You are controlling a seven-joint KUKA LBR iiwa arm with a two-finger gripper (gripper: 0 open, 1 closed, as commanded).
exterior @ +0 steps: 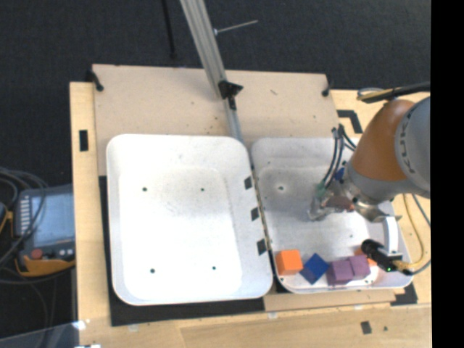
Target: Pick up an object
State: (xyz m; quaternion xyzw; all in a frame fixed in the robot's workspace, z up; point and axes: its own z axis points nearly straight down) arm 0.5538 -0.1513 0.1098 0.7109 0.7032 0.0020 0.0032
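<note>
The arm (395,147) comes in from the right and hangs over the right bin (290,154), with the gripper (324,207) roughly over the middle of that bin's floor. It's small and blurry from up here, so I honestly can't tell how it's set or whether it has anything. Nothing obvious is showing under it.

All the blocks are crammed along the near edge of the right bin: an orange block (290,261) closest to the divider side, a blue block (315,267) just beside it, tilted so a corner points forward, then a purple block (348,270) that looks like two cubes stuck side by side, sitting right up against the near rim. There's a bit of orange poking out past the purple one too, hard to say what. The gripper is well apart from all of them, further back in the bin.

Room-wise: the back half of the right bin is open floor, a bit scuffed. The left bin (119,194) is just white floor with a few dark dots. The two bins touch along the middle seam, with little black clips there. A metal rail (206,42) slants in from the top toward that seam.
</note>
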